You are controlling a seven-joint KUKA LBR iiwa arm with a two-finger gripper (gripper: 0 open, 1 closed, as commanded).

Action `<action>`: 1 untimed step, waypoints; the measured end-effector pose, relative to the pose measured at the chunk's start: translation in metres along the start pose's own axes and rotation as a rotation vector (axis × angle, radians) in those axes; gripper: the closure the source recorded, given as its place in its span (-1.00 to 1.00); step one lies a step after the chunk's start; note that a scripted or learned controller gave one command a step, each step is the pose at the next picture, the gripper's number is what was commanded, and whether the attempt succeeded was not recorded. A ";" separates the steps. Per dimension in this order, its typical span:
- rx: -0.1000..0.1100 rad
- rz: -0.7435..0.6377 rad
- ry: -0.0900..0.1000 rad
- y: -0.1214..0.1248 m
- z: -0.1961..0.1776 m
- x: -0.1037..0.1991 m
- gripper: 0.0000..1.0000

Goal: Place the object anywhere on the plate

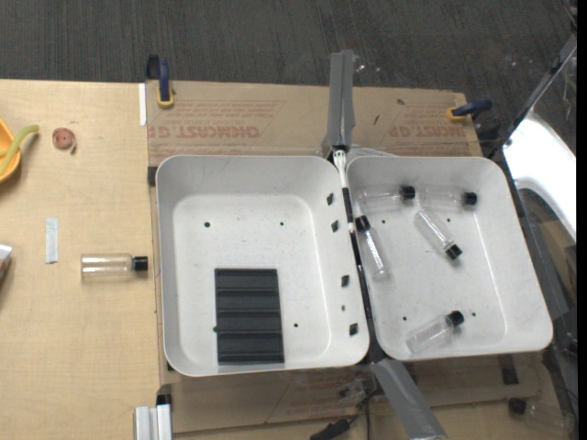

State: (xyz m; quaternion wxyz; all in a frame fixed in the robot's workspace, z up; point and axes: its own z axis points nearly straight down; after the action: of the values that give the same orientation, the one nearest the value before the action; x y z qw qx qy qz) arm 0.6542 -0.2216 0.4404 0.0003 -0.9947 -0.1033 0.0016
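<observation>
risk, slipping: the vials (436,232) are clear, round and smooth, so i judge one could roll or squirt out of my grasp if i close off-centre.
risk, crowding: one vial (370,248) lies right along the right bin's left wall, and that wall could block a clean descent there.
risk, rolling off: the plate (248,316) looks ribbed and dark; a vial let go across the ribs may roll off onto the bin floor.
risk, wrong target: a stray vial (110,264) lies on the bench (73,337), well apart from both bins; i judge it is not mine to fetch.
left bin (183,246): holds the plate alone, flat near the front wall.
right bin (509,273): holds five capped vials, all lying down; two near the back, one in the middle, one by the left wall, one near the front (431,330).
task thing: i take it to be one of the vials in the right bin; none is on the plate yet, and i cannot tell which one is meant.
gripper: i cannot tell whether it is wide, narrow or holding anything.
</observation>
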 end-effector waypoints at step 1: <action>0.002 0.003 -0.002 0.000 0.001 -0.002 -1.00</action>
State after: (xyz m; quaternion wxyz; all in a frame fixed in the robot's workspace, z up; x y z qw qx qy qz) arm 0.6522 -0.2220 0.4392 0.0010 -0.9948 -0.1017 0.0027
